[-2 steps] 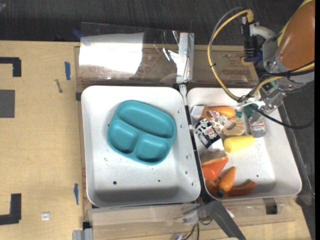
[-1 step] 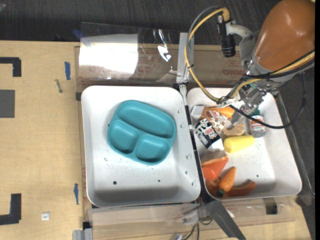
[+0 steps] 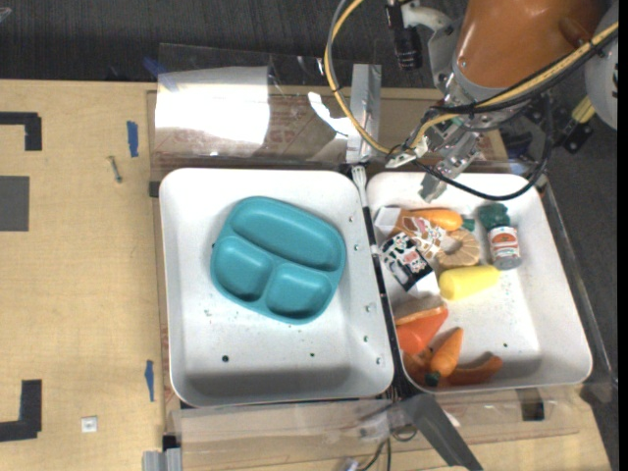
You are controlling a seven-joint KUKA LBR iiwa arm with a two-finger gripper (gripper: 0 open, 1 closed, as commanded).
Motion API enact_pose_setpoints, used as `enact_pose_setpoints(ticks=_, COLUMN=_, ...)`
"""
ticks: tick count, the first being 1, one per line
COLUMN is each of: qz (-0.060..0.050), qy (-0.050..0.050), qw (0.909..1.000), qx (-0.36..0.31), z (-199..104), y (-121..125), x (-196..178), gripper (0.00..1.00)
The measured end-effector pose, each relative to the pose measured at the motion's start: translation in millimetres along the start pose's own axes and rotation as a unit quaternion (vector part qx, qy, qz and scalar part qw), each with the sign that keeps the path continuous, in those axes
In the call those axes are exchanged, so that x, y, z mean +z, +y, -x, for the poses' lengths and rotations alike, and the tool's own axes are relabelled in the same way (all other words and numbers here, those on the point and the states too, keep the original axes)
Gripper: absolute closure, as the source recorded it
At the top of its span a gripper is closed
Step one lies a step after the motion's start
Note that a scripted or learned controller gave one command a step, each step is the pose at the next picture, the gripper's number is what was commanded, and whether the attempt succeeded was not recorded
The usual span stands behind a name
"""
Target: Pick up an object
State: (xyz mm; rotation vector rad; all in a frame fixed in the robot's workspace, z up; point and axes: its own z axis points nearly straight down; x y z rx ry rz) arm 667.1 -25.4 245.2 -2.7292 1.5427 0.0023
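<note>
Toys and play food lie heaped in the right bin [image 3: 564, 356], and any of them would serve as the object to pick up. Nearest the gripper [image 3: 439, 172] is an orange piece [image 3: 435, 218] at the top of the heap, with a printed card or packet [image 3: 422, 234] touching it just below. A black-and-white patterned packet [image 3: 405, 256] sits against the bin's left wall, a small jar with a red label [image 3: 504, 244] stands to the right, and a yellow lump [image 3: 468, 282] lies lower down, its long axis running left to right. Carrot-like orange pieces [image 3: 442, 353] crowd the near left corner.

The gripper hangs over the far edge of that bin, above the heap and apart from it; it has nothing in its grasp, and whether it is spread or closed I cannot tell from this angle. The orange piece lies just toward the camera from it and lower, so I judge a short reach forward and down would bring it over that piece. The left bin [image 3: 186, 263] holds a teal divided tray [image 3: 279, 257], well apart from the gripper
</note>
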Motion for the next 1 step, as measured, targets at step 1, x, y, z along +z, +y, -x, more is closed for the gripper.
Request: enact_pose_setpoints(ticks=1, qz=0.001, qy=0.002, qw=0.9934, qx=-0.115, z=-98.4, y=84.8, x=-1.4, gripper=1.0)
